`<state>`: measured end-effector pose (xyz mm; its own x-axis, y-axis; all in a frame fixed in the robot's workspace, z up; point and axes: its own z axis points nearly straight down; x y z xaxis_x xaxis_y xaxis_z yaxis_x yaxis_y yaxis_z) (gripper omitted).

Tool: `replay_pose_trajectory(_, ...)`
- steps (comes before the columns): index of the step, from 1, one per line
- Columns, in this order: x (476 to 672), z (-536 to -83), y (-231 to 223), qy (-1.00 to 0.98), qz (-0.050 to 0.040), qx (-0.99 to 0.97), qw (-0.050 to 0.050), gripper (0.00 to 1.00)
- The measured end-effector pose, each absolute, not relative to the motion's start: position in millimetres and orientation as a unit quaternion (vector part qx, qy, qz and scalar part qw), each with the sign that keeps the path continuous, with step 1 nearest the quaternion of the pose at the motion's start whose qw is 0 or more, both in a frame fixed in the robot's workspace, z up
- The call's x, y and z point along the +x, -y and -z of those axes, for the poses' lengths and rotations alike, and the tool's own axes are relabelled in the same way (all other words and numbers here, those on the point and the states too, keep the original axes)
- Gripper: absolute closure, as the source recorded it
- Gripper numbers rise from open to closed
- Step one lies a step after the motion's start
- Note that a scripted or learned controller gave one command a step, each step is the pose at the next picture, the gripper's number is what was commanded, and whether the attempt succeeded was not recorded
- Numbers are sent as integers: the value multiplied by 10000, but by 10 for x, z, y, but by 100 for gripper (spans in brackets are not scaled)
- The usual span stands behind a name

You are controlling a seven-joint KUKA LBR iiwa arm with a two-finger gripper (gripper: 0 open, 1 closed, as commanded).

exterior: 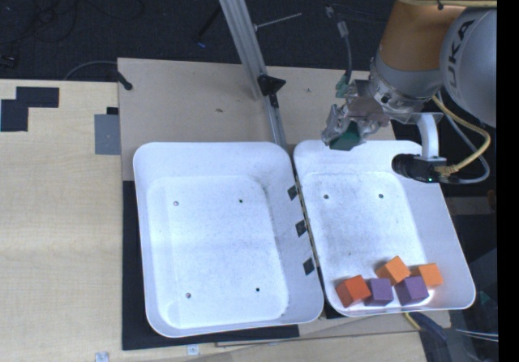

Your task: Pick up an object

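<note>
Hand (347, 127) sits raised at the far edge of the right bin (381, 190), near its back-left corner. A small dark green object (349, 140) shows between the fingers, so I log the hand as closed narrow on it; the object's shape is too small to make out beyond a blocky green patch.

Judgement: the lift is under way or just complete. To do it well, keep grip force steady, rise straight up clear of the bin rim, and avoid any swing toward the aluminium rail (243, 36) standing behind the bins.

Other candidates lie in the near right corner of the same bin: orange cubes (396, 269) and purple cubes (412, 290), five in all, clustered and touching. Left bin (162, 190) sits beside it on the worktop (57, 230).
</note>
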<state>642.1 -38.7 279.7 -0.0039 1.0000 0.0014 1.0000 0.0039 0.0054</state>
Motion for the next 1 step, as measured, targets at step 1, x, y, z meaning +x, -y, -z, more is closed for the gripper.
replay_pose_trajectory(1, 6576, -1839, -429, -7088, 33, 7053, -51, 100)
